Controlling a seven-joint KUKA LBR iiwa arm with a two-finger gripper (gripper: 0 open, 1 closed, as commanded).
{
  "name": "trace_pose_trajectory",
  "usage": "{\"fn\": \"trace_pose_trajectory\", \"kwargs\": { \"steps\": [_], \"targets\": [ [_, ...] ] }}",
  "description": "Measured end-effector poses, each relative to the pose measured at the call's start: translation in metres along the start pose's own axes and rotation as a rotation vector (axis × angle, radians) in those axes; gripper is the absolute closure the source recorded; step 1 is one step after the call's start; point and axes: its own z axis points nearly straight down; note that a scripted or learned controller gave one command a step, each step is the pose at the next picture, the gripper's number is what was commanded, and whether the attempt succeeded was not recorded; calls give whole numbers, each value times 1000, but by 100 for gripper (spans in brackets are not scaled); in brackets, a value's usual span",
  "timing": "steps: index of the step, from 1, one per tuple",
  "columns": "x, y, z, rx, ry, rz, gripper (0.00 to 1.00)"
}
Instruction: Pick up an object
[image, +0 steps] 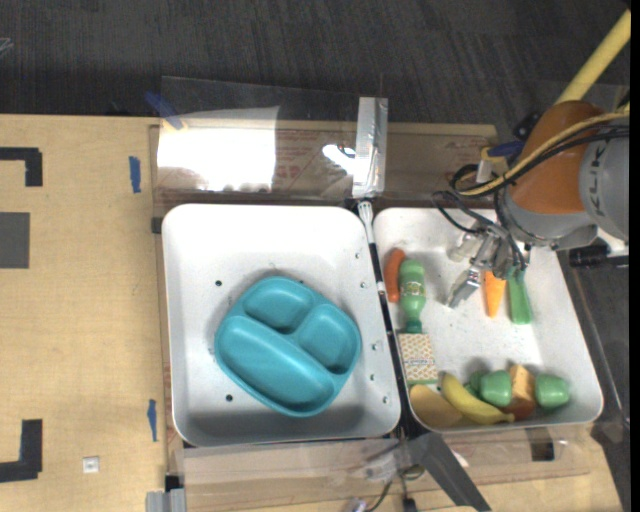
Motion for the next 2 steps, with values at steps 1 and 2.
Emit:
{"fn": "trace_pose_trajectory", "kwargs": {
  "steps": [1,2],
  "targets": [
    [49,-21,-2,1,0,26,0],
    [56,-4,-2,2,-2,-52,0]
  ]
}}
